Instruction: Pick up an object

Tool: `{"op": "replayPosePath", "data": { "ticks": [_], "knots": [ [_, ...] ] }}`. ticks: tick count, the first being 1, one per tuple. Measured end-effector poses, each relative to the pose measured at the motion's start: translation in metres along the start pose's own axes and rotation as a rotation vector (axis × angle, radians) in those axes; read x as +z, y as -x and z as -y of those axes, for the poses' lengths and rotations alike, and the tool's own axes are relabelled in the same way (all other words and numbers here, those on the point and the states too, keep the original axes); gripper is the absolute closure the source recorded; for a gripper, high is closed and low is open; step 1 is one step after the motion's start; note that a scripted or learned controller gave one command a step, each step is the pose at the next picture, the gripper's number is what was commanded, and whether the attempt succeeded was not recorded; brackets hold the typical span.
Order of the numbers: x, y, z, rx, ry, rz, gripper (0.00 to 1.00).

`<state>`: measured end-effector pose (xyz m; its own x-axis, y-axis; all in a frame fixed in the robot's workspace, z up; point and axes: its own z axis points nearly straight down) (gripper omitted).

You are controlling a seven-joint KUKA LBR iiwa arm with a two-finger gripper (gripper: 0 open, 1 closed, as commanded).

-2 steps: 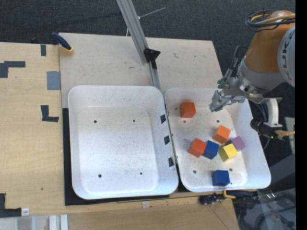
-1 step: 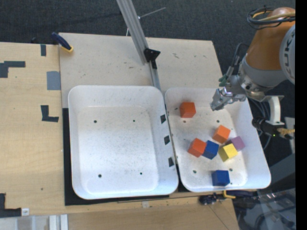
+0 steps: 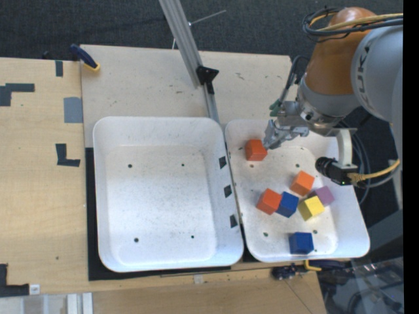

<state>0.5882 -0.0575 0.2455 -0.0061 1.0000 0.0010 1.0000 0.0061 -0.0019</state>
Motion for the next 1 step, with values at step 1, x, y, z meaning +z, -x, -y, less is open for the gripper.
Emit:
{"op": "replayPosePath", "data": {
  "ticks": [1],
  "knots": [
    [0.0091, -0.0581, -0.0221, -0.001, 0.001, 0.000, 1.00]
  ]
}}
